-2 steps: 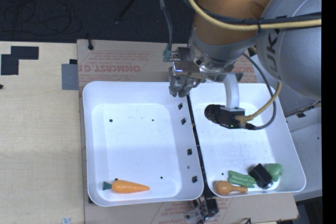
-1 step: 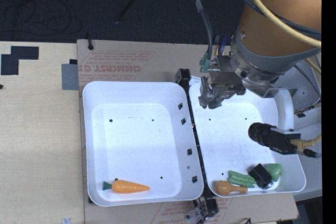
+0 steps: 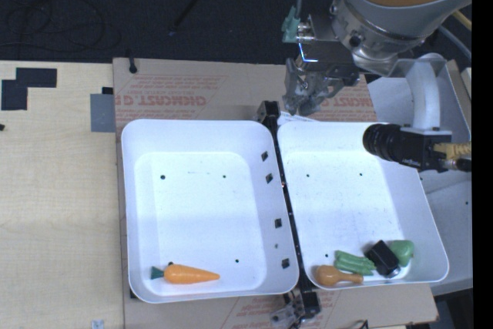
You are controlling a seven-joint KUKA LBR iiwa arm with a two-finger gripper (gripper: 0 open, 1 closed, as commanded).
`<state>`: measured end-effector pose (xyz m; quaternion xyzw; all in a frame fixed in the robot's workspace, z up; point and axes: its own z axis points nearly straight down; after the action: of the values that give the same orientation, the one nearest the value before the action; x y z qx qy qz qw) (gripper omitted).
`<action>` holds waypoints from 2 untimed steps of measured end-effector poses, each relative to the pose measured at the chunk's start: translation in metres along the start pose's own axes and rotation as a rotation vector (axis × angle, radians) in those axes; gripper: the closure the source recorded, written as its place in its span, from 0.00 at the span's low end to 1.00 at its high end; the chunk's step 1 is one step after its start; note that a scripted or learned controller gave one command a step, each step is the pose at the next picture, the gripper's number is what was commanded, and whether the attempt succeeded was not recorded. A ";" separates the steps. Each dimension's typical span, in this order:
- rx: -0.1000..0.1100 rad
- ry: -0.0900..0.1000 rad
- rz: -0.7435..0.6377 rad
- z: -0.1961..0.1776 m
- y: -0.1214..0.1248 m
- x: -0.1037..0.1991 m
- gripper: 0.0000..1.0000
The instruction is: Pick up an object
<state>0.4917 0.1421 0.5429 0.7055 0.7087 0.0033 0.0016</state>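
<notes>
Camera view: nearest the lens and farthest from my gripper (image 3: 310, 98), a carrot (image 3: 189, 273) lies alone along the left bin (image 3: 139, 166) front wall. Right bin (image 3: 431, 243) front corner crowds an orange pear-shape (image 3: 336, 276), green pods (image 3: 354, 263) and a black block (image 3: 383, 256), touching, so harder to isolate. Gripper hangs above the bins' far rim, carrying nothing; open or closed, I cannot tell.

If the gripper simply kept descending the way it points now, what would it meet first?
Probably the far rim of the right bin, near the black divider between the bins. The gripper hangs over that edge, pointing down, well away from the toys at the near end. Depth is hard to judge from this slant.
</notes>
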 end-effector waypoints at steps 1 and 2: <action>0.012 -0.004 -0.001 0.021 0.043 0.068 1.00; 0.008 -0.006 0.010 0.006 0.084 0.006 1.00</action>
<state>0.5759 0.1481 0.5375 0.7092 0.7050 -0.0016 0.0006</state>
